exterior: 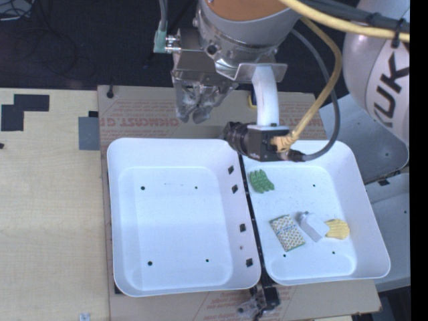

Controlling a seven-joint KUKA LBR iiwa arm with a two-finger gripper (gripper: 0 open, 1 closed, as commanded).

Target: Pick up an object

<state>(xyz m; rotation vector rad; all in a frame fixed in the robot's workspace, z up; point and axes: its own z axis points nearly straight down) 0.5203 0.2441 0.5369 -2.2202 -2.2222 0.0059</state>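
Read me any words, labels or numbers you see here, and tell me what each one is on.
"UK", partly cut off: large black letters on the grey robot arm.
Red print on the brown board behind the bins: upside down, too blurred to read.
Red print on the board's front edge: too small to read.
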